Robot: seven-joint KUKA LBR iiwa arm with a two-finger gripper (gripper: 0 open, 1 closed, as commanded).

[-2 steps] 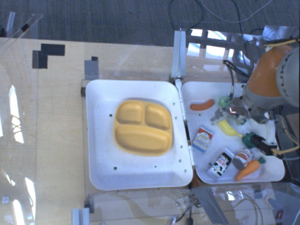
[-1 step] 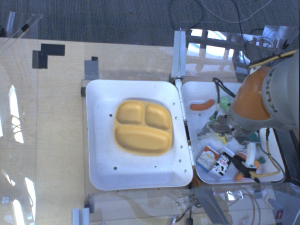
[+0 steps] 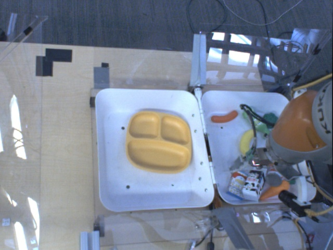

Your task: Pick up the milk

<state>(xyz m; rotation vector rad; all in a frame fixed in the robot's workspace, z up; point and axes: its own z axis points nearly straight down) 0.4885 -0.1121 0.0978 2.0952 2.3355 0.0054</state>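
**Camera view: arm low over the right bin, milk carton just beneath it**

Camera view gives me the two shallow white bins side by side on the pale wood-grain surface (image 3: 57,155), both with rounded corners and smooth, glossy plastic walls. The left bin (image 3: 112,191) carries a yellow divided tray (image 3: 158,140), soft-edged and matte, moulded into two small upper compartments and one long lower one.

The right bin (image 3: 221,105) is the crowded one. I see a red-orange sausage (image 3: 224,117) lying near its far-left part, slim and rounded at both ends. A yellow banana (image 3: 246,140) curves below it, and a green item (image 3: 269,119) sits beside the dark cable near the arm. The milk (image 3: 246,184) lies at the near edge of this bin, a small boxy carton with white faces and red-and-dark print, tilted on its side. An orange carrot-shaped piece (image 3: 272,189) lies just beside it on the right.

The arm comes in from the right, its broad orange band (image 3: 299,124) rounded and shiny above the grey wrist. The pincer (image 3: 253,160) hangs just above the milk, next to the banana. I cannot tell from this angle how it stands, and I see nothing gripped.
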